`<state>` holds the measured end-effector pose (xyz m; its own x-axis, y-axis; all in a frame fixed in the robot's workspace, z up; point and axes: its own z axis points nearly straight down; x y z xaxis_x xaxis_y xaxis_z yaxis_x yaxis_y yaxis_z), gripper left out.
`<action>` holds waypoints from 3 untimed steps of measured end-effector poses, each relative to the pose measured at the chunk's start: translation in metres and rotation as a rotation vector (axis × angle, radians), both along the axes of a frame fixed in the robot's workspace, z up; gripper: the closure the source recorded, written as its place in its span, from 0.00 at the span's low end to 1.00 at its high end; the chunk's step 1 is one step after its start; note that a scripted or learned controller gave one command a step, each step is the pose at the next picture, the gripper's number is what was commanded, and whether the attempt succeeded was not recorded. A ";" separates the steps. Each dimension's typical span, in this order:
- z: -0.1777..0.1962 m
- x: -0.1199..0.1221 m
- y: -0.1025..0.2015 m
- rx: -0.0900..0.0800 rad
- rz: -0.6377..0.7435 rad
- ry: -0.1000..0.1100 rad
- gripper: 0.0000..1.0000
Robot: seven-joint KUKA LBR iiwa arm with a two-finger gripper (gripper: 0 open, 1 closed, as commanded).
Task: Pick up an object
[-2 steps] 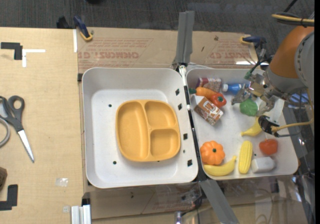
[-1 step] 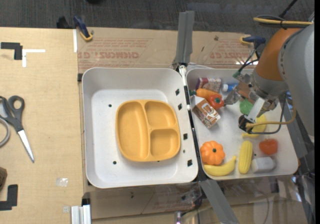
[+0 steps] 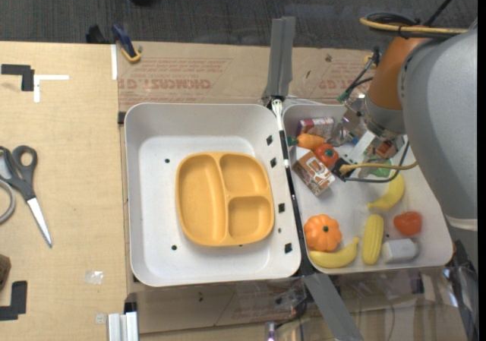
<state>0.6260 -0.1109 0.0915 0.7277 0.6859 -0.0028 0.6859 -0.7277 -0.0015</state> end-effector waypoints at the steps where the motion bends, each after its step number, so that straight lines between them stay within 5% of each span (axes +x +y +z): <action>1: 0.012 -0.011 -0.086 0.000 0.115 -0.002 0.00; 2: -0.001 -0.041 -0.053 0.002 0.087 0.001 0.00; 3: 0.008 -0.041 -0.054 0.002 0.086 0.003 1.00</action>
